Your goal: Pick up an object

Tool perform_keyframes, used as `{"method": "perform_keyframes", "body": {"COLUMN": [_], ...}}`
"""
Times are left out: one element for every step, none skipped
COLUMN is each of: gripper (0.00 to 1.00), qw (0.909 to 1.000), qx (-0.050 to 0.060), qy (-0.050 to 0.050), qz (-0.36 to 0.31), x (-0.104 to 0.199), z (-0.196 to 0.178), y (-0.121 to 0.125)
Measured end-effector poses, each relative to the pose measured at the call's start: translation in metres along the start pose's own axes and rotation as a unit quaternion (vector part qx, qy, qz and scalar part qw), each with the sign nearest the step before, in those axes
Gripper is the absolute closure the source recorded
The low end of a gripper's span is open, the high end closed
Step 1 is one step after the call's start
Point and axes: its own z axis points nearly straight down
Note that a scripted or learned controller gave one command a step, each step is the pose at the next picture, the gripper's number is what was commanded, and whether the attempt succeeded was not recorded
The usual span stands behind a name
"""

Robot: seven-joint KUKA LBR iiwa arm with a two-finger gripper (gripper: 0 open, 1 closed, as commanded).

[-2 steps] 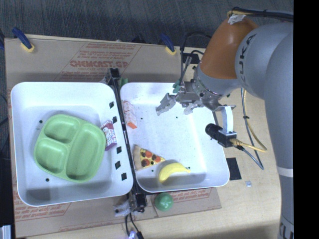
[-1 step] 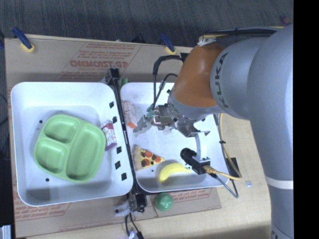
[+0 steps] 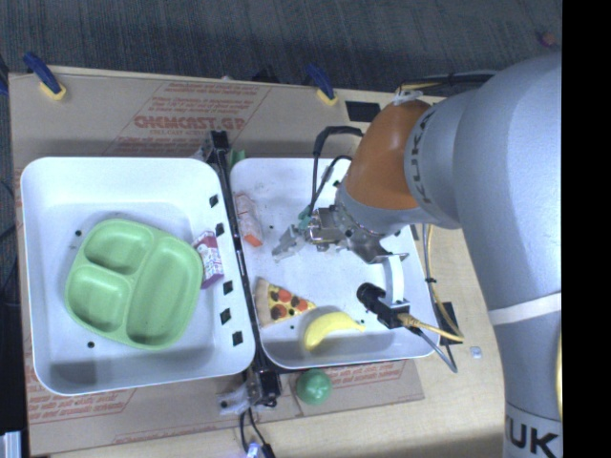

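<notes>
Banana (image 3: 329,329), yellow and curved, lying in the near part of the right bin (image 3: 277,175), close against its near wall. Just nearer, outside the rim, a green ball (image 3: 312,385) on the cardboard (image 3: 191,113). Beside the banana, toward the divider, a pizza slice (image 3: 283,303), flat on the bin floor, just apart from it. Further in, the gripper (image 3: 286,246), low over bare white floor near the middle of the right bin, pointing toward the divider; spread or pressed together cannot be made out at this slant, and nothing seen pinched in it. Near its tip, a small orange piece (image 3: 252,239), and past that a pale crumpled wrapper (image 3: 246,213), too blurred to identify. In the left bin (image 3: 57,198), a green divided plate (image 3: 134,281), with a purple and white packet (image 3: 208,259) at its edge by the divider, print too small to read. Right side of the right bin hidden under the grey arm (image 3: 477,160) and its orange band (image 3: 382,160).
</notes>
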Motion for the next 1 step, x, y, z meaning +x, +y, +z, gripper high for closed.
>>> {"method": "perform_keyframes", "body": {"gripper": [0.00], "qw": [1.0000], "qx": [-0.001], "qy": [0.000], "qz": [0.000], "x": [-0.0095], "z": [0.0034], "y": [-0.0235]}}
